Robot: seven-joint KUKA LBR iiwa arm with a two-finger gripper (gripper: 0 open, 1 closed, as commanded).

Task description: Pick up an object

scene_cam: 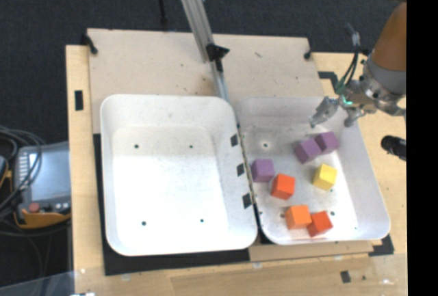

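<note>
Purple block (326, 142) in right bin (369, 178), beside a second purple block (308, 150); gripper (335, 114) above, fingers apart, holding nothing.

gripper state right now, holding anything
Gripper: open, holding nothing, above the right bin, near the two purple blocks.

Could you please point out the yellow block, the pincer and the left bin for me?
yellow block (324, 176): camera view, on its top face.
pincer (337, 115): camera view, midway between its fingertips, over the right bin's far side.
left bin (164, 178): camera view, on its bare white floor.
</note>
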